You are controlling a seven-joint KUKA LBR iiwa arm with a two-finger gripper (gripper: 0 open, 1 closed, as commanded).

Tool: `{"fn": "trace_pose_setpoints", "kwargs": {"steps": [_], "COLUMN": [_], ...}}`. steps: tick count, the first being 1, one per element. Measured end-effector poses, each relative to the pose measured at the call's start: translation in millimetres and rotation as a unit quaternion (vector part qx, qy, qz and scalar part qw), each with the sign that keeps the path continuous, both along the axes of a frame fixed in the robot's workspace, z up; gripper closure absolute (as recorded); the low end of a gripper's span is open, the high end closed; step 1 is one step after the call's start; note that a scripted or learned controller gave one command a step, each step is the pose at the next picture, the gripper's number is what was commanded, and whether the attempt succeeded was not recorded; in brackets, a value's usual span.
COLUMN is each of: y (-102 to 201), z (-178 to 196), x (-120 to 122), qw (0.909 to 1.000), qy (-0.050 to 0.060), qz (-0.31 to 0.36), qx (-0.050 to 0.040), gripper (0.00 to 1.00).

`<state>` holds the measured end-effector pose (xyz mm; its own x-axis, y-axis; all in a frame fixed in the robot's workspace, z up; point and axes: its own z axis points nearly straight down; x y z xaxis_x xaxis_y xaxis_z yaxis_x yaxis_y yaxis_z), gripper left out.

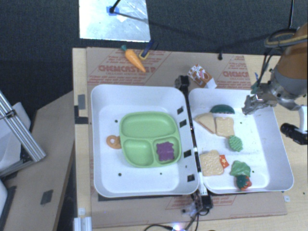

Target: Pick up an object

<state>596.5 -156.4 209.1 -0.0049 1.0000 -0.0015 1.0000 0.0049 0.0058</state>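
Two white bins sat side by side on the bench. The arm came in from the right, and its gripper hung over the upper right part of the right bin. Whether the claw was open or closed could not be told at this size; nothing was visibly between the fingers.

Right bin held the loose pieces: a dark green domed item just left of the gripper, a tan wedge touching a square cracker, a small green leafy piece, another cracker with an orange bit at its edge, and a green-and-red vegetable near the lower right corner.

Left bin held a green divided tray with a purple piece in its lower right compartment, and an orange ring just left of the tray.

Outside the bins, on the cardboard: a toy carrot and a small packet, both behind the bins.
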Motion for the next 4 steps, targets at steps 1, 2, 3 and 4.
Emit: {"fn": "trace_pose_setpoints", "kwargs": {"steps": [1, 2, 3, 4], "y": [0, 52, 104, 154], "z": [16, 18, 8, 19], "x": [1, 10, 9, -13], "qw": [1.0000, 1.0000, 1.0000, 1.0000], "qy": [0.001, 0.002, 0.003, 0.003], "qz": [0.000, 0.002, 0.002, 0.002], "qx": [0.0002, 0.0015, 0.0015, 0.0020], "gripper": [1.00, 1.00, 1.00, 1.00]}}
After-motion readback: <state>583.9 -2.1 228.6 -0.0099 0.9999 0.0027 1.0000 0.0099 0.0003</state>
